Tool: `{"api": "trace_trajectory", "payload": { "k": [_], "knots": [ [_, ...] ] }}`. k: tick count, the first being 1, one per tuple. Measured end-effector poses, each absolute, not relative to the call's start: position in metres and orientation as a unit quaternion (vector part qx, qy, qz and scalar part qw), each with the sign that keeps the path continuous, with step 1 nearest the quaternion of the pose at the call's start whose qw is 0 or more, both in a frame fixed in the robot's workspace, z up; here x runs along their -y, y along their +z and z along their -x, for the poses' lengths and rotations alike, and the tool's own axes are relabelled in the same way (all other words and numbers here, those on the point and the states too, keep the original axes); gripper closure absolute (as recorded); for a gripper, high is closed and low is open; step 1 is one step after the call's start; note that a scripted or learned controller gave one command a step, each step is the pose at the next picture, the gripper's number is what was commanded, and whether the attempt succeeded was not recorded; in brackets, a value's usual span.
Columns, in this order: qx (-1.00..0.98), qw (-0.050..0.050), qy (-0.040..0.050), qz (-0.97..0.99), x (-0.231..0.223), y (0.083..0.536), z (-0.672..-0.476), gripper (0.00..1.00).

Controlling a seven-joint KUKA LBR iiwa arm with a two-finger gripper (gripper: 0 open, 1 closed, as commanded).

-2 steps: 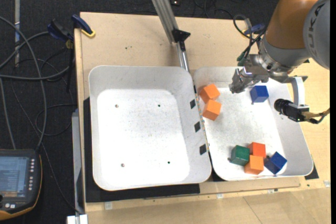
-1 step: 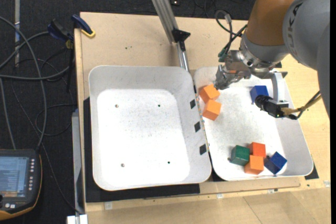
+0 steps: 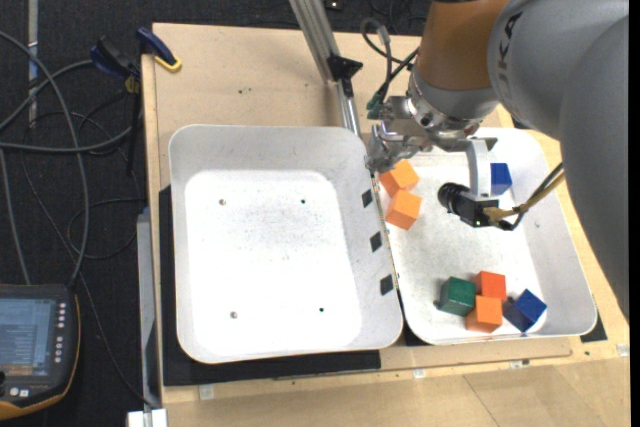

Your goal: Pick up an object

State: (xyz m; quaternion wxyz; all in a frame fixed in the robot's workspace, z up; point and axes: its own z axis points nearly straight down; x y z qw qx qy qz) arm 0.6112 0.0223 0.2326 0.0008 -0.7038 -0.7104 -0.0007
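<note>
My gripper (image 3: 386, 155) hangs over the upper left corner of the right bin (image 3: 560, 245), close to the wall between the two bins. Just below its tip lies an orange block (image 3: 399, 178), tilted; I cannot tell whether it touches the gripper. A second orange block (image 3: 404, 210) sits right beneath the first. A blue block (image 3: 499, 177) lies at the bin's upper right, partly behind the wrist's white bracket.
At the right bin's front sit a green block (image 3: 458, 295), a red-orange block (image 3: 491, 284), an orange block (image 3: 486, 313) and a blue block (image 3: 524, 309). The left bin (image 3: 265, 235) lies beside it. A metal pole (image 3: 310, 5) slants up behind the bins.
</note>
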Motion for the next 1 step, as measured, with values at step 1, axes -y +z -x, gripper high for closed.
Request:
{"api": "trace_trajectory", "payload": {
  "k": [1],
  "knots": [
    [0.71, 0.0, -0.0021, 0.704, -0.0792, 0.2445, -0.6242, 1.0]
  ]
}}
